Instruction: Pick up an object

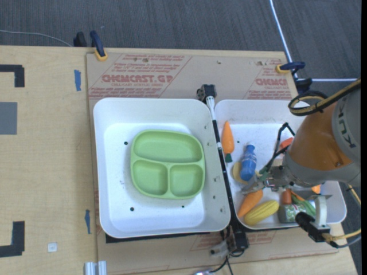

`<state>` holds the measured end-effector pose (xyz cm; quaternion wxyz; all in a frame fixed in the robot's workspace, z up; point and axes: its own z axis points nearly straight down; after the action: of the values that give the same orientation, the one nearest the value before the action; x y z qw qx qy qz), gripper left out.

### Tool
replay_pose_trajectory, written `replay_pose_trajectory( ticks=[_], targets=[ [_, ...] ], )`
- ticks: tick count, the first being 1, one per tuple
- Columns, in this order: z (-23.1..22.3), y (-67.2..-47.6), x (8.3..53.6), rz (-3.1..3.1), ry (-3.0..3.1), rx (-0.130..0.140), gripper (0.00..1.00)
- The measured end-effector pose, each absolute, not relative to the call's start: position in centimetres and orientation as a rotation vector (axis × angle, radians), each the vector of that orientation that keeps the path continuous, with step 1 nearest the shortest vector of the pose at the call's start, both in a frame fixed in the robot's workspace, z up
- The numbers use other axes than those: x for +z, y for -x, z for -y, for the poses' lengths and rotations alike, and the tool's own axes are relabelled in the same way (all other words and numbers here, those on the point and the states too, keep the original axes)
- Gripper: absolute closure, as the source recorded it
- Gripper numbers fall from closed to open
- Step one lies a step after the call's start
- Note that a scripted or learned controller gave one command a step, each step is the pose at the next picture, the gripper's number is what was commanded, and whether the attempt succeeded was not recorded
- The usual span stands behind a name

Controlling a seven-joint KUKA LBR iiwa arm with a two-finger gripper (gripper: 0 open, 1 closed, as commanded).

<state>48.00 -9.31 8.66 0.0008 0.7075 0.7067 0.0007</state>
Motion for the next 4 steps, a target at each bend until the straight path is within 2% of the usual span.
replay_pose_trajectory(
  ticks=[1,2,3,4],
  targets=[
    [9.5,-48.2,9.8,-2.210,-2.215,0.006,1.00],
    [4.5,-48.0,18.4,-2.223,-2.220,0.000,1.00],
    [4.6,-48.0,18.4,-2.223,-2.220,0.000,0.00],
    [2.8,-60.4,18.5,-2.223,-2.218,0.000,0.00]
  ],
)
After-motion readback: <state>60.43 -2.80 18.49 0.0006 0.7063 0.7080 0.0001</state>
